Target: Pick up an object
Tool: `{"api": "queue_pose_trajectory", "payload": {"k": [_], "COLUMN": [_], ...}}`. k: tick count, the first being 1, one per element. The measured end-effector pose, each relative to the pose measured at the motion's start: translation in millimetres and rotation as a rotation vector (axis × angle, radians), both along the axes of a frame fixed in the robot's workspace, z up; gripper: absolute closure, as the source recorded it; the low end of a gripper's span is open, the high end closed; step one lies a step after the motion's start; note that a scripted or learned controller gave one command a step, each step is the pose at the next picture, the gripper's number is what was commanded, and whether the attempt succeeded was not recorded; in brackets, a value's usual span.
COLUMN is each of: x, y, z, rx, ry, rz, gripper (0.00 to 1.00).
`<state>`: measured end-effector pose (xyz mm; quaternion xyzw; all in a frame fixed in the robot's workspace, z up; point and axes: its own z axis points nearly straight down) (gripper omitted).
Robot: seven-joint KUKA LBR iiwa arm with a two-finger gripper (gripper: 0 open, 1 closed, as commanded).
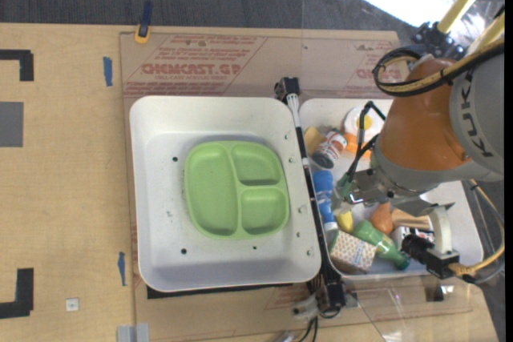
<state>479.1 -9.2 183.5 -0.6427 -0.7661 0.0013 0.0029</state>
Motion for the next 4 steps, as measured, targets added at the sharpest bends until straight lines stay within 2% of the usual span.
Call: {"api": "queue_pose_trajectory", "payload": {"k": [1,2,3,4], "x": [2.0,0.9,-1.5,1.7], "y": [-38.0,-80.5,-85.2,-49.4], "z": [41.2,55.5,-50.4,43.3], "rx": [-0.005,-0.006,-0.002,-0.002], "ry": [-0.012,-0.010,0.002,-0.007], "rz": [-0.141,-0.220,-0.291,-0.475], "gripper": [1.00,1.00,1.00,1.00]}}
